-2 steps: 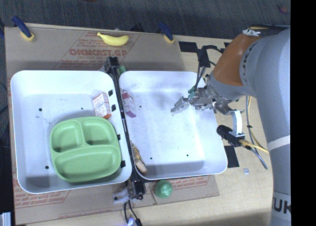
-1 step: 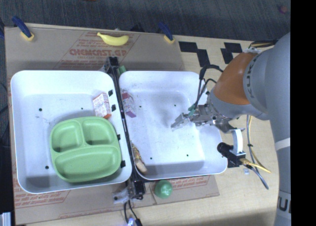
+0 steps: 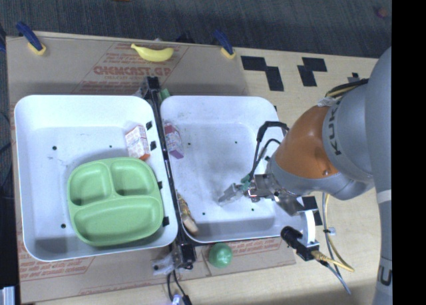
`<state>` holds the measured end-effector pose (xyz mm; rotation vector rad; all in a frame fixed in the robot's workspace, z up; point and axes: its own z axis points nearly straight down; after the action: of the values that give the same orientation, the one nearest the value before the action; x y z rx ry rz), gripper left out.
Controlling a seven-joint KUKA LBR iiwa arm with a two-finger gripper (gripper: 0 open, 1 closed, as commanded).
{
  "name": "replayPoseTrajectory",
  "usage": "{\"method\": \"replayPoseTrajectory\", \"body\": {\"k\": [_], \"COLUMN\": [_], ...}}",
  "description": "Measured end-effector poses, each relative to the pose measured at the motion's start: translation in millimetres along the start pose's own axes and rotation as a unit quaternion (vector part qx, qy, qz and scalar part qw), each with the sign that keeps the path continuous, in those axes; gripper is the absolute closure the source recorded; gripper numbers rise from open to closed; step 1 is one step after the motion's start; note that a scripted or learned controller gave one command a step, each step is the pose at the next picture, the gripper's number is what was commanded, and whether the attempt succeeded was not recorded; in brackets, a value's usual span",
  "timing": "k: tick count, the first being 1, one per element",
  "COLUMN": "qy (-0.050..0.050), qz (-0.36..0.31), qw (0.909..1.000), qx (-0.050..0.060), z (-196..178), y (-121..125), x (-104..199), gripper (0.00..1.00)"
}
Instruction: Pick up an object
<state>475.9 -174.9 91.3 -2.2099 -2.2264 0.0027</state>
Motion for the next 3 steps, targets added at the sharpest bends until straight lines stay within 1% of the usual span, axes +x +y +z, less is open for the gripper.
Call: {"method": "replayPoseTrajectory", "body": {"k": [1, 2, 3], "qy": [-0.001, 0.000, -0.001], "qz": [0.001, 0.000, 0.001], "qw": [1.0000, 1.0000, 1.0000], "qx": [-0.002, -0.002, 0.000], "z": [-1, -11, -16], "y": [73, 73, 7], "x": [-37, -36, -36], "gripper": [0.00, 1.00, 1.00]}}
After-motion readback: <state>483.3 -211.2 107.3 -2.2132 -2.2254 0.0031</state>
